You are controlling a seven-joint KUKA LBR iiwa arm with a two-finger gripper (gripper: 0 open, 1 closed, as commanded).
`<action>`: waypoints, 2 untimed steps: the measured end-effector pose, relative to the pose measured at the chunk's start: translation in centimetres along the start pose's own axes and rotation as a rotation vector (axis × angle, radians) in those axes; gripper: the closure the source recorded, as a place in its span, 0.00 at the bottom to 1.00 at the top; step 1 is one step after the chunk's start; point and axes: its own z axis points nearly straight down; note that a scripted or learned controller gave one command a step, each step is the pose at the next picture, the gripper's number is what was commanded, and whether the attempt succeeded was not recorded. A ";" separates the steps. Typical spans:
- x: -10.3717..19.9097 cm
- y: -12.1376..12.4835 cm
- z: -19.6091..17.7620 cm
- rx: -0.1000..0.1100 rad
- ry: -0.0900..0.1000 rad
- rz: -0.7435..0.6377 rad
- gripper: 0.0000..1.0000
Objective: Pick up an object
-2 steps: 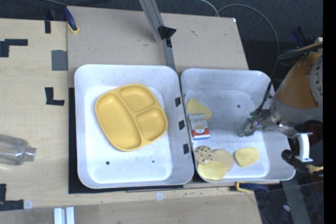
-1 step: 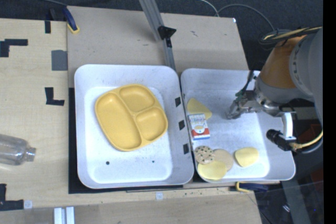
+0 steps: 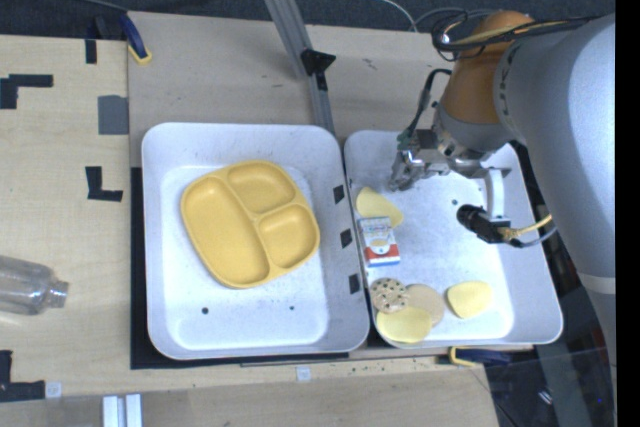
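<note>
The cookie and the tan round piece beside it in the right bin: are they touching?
Touching. The camera view shows the cookie and the tan round piece meeting edge to edge, no white bin floor between them.

— How does your picture read for light?
— You get even, soft light from overhead; the white bins [image 3: 240, 335] come out bright without blown glare.
— Any shadows?
— Only faint, short ones under the gripper [image 3: 405, 170] and just below it, beside the small items.
— Sharpness?
— Slightly soft and grainy all over. The arm [image 3: 575, 125] to the gripper's right looks blurred.
</note>
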 end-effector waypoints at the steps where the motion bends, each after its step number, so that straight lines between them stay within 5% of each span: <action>1: -2.3 3.2 2.9 0.005 -0.002 0.008 1.00; 2: -3.2 4.8 2.9 0.033 0.008 0.007 1.00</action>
